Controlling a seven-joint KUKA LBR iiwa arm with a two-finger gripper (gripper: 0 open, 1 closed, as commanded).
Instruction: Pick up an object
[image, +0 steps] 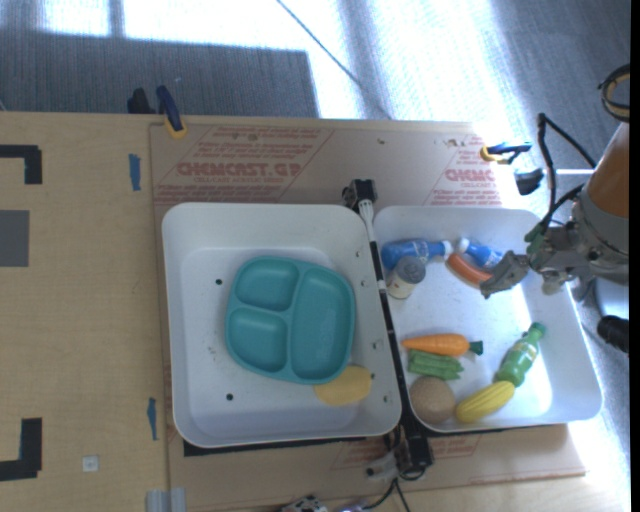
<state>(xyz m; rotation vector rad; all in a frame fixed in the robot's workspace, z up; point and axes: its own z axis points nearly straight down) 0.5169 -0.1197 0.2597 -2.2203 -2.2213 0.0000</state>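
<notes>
My gripper (526, 280) hangs over the upper right part of the right bin (585, 400), open, with nothing between its fingers. One grey finger (499, 277) points left toward an orange-and-blue toy (470, 262) just beside it. A blue bottle (410, 250) and a small pale jar (402, 282) lie at the bin's upper left. Lower down are a carrot (438, 344), a green vegetable (436, 366), a brown round potato (432, 398), a yellow corn cob (486, 400) and a green bottle (521, 355).
The left bin (190, 250) holds a teal divided plate (292, 318) with a yellow lemon-like piece (343, 386) at its lower right edge. A black clamp (358, 192) sits at the top of the wall between the bins.
</notes>
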